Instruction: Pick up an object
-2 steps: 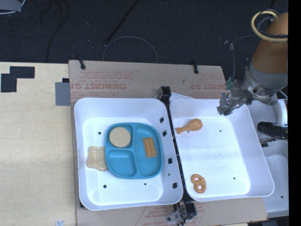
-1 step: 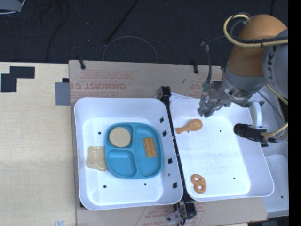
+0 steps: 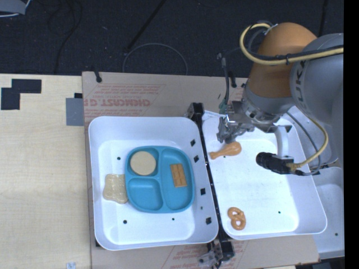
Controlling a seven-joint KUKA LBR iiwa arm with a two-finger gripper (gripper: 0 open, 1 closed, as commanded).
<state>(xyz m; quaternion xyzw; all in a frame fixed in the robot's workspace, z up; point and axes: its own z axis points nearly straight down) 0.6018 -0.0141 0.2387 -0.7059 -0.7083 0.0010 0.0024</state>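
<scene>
Right bin (image 3: 291, 217): gripper (image 3: 229, 129) low at far-left corner, can't tell its state. Chicken drumstick (image 3: 226, 149) lies just below it, tan-orange, fat end right, thin end twd divider. Pretzel (image 3: 236, 217) near front, small, golden.

White bins (image 3: 112, 133) glossy smooth plastic; blue tray (image 3: 151, 198) matt plastic; bench (image 3: 39, 167) pale wood grain.

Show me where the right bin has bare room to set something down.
Free: the right bin floor between the drumstick and the pretzel, and the stretch right of the pretzel toward the far rim. Crowded: the bin's top left corner, where the claw hangs over the drumstick.
</scene>
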